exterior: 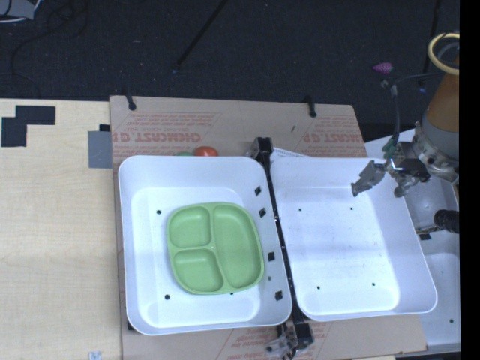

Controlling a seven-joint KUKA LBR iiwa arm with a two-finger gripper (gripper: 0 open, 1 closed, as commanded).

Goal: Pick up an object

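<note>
A light green divided plate with three compartments lies flat in the left bin. My gripper hangs over the far right corner of the right bin, well away from the plate. Its fingers are spread open, with nothing between them. The grey arm with its orange band comes in from the right edge.
A small red object and a bit of green beside it peek out behind the left bin's far rim, on the cardboard sheet. A black divider runs between the two bins. A pale wooden bench top lies to the left.
</note>
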